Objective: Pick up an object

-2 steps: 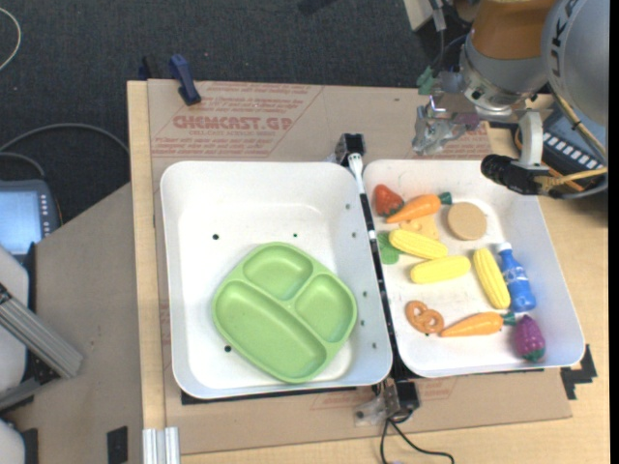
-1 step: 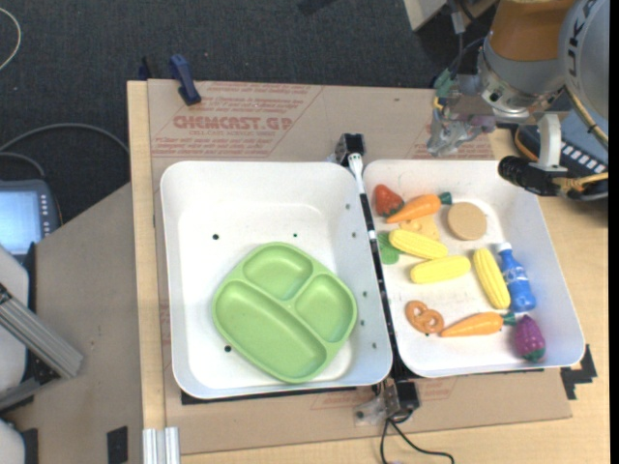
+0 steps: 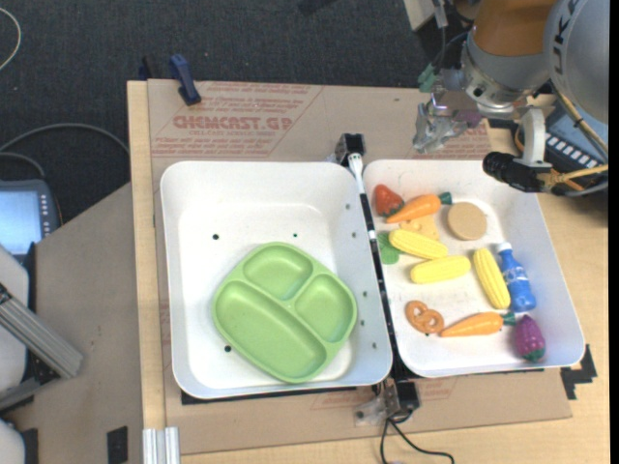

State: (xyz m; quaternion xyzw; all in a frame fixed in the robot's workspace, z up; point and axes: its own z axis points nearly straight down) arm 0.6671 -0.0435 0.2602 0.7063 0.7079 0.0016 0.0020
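My gripper (image 3: 437, 135) hangs above the bench just behind the right bin's (image 3: 559, 288) back left corner, open with nothing between its fingers. The right bin holds several toy foods: a red strawberry (image 3: 387, 199), a carrot (image 3: 418, 208), a tan round cookie (image 3: 467, 221), corn cobs (image 3: 418, 245) (image 3: 490, 276), a yellow banana-like piece (image 3: 440, 269), a blue bottle (image 3: 515, 278), a pretzel (image 3: 423, 315), a second carrot (image 3: 472, 325) and a purple fruit (image 3: 527, 336). All lie in front of the gripper, apart from it.
The left bin (image 3: 193, 220) bears a green divided plate (image 3: 283, 309) towards its front. A black clip (image 3: 350, 149) sits where the bins meet at the back. A blue clamp (image 3: 184, 77) stands on the board's far left corner. The arm's black cabling (image 3: 527, 172) overhangs the right bin's back edge.
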